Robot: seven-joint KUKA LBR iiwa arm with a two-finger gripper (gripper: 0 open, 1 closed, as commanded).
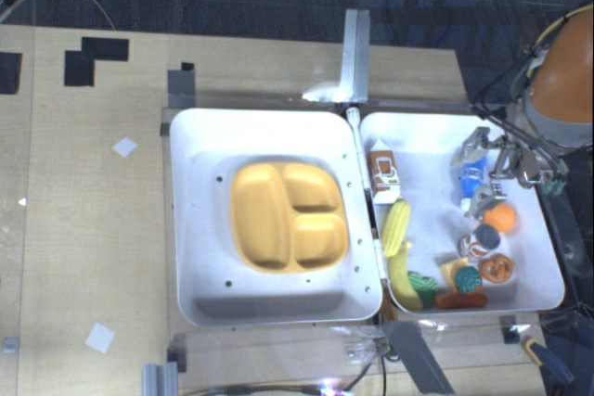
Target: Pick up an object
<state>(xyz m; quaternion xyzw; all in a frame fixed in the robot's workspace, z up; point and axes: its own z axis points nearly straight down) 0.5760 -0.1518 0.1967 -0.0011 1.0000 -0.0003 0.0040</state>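
Observation:
My gripper [484, 164] hangs over the upper right part of the right bin [427, 139], with the orange-banded wrist [561, 79] behind it. A small blue and white object [473, 179] lies directly under it, partly hidden by the metal hand. Just below sit an orange ball [501, 218], a round white and brown toy [481, 243] and a brown-orange piece [498, 268]. Whether anything is held is hidden by the hand.
In the right bin, a brown and white box [382, 173] and a yellow banana [397, 227] lie along the left wall. A green item [422, 285], a teal ball [467, 277] and a red sausage [459, 300] crowd the front. The left bin [195, 199] holds a yellow divided plate [286, 216].

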